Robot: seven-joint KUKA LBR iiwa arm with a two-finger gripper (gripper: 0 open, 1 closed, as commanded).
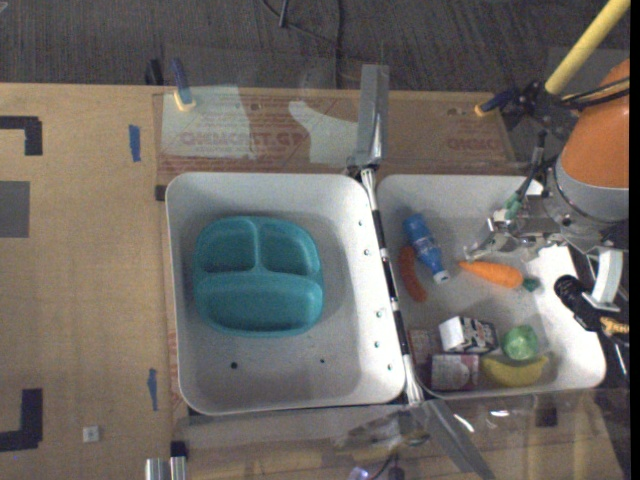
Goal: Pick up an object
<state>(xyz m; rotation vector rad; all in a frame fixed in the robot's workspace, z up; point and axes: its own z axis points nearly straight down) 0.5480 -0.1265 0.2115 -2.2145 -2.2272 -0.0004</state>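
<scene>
2 white bins: left bin [190, 298], right bin [455, 193]. Left bin: 1 teal divided tray [258, 274]. Right bin: 1 blue bottle [424, 247], 1 sausage [412, 273], 1 carrot [493, 274], 1 banana [514, 370], 1 green obj [521, 342], 2 small cartons [467, 334], [452, 370].

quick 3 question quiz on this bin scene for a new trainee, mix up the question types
1. True or false: the teal divided tray lies in the left bin.
2. Multiple choice: which item lies closest to the pincer? A) the banana B) the carrot C) the teal divided tray
3. Fill in: the blue bottle lies in the ____ bin, beside the red sausage-shaped toy.

Key:
1. True.
2. B. The carrot lies just below the pincer in the right bin; the banana is at that bin's near edge, beside a green round item.
3. Right.
</scene>
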